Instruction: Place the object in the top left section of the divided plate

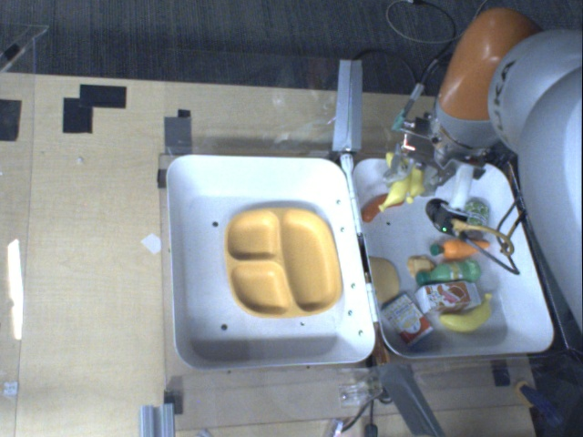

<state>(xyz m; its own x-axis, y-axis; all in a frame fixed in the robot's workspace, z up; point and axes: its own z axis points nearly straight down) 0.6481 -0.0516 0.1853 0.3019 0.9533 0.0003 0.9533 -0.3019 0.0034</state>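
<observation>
Banana (pixel 404 192): yellow, pinched in the gripper (pixel 410 182), above the right bin's (pixel 537 321) upper left corner. Plate (pixel 283 260): yellow, three sections, central in the left bin (pixel 187 271). Right bin also held a second banana (pixel 469 319), carrot (pixel 458 247), cartons. Tabletop (pixel 82 271): pale wood, black tape marks (pixel 91 106); dark carpet (pixel 200 25) beyond.

The pincer (pixel 407 182) grips a yellow banana (pixel 401 193) above the right bin (pixel 533 330), beside the yellow divided plate (pixel 284 260).

Arm (pixel 537 89): grey rounded casing, at 2 o'clock; orange band (pixel 478 48) above wrist; thin black cables (pixel 510 235) trailed at 3 o'clock.
</observation>
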